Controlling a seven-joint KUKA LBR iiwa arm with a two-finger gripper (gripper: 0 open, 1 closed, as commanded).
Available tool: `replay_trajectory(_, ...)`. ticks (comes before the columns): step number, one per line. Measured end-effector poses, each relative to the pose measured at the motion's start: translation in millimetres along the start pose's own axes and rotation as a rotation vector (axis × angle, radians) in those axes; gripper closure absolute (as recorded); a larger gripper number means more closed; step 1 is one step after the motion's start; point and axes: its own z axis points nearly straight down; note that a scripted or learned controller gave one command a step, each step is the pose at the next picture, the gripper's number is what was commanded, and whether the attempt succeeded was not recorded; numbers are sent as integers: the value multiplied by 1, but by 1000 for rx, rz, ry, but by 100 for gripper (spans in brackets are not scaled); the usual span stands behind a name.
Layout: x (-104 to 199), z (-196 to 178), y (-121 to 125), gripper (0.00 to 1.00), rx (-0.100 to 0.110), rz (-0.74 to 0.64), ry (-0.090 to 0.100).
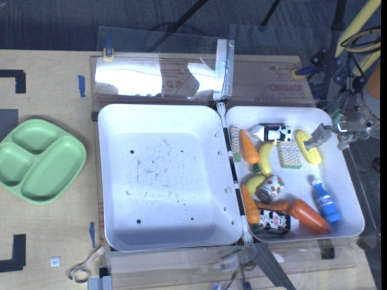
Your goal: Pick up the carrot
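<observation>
Over at the right bin's (357,222) far right corner, the gripper (320,135) hovers; whether it's open, I can't tell. One carrot (248,147) lies by the bin's left wall

Two white bins: the left bin (162,174) carries faint bluish scribbles and a few dark dots on its floor, and the right bin (355,210) holds mixed colours. There, an orange carrot (248,147) with a green end lies beside a yellow banana (266,153); a second orange carrot (250,204) lies lower. A blue bottle (325,201) has a white cap. At the frame's left sits a pale green divided plate (40,160) on the tan bench (54,234).
</observation>
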Motion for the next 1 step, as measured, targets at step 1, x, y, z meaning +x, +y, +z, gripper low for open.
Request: replay_trajectory(1, -24, 1, 49, 0, -4, -147, -4)
